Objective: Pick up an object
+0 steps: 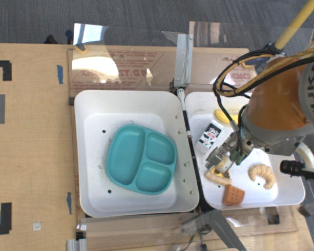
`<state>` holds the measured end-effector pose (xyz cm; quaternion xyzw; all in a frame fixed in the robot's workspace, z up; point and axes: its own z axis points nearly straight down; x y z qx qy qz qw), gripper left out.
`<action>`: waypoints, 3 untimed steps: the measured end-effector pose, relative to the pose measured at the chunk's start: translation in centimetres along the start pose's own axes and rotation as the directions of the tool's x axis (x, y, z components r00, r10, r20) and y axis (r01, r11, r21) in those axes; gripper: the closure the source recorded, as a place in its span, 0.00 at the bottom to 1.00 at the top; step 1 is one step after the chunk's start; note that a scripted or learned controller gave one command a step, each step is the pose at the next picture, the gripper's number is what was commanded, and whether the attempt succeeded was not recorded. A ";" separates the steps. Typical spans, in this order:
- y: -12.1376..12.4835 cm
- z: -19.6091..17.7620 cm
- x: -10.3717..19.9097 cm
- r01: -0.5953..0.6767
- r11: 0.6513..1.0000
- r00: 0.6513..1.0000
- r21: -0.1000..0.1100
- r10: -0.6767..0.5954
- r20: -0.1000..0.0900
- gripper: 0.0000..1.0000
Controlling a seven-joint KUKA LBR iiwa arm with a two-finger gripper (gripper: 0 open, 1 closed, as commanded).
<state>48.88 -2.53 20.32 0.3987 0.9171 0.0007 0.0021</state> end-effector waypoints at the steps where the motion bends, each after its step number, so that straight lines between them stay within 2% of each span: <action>1: 0.1 -1.0 -0.1 0.002 1.000 1.000 -0.002 -0.002 0.003 1.00; 3: 0.4 -3.0 -0.2 0.005 1.000 1.000 -0.007 -0.005 0.010 1.00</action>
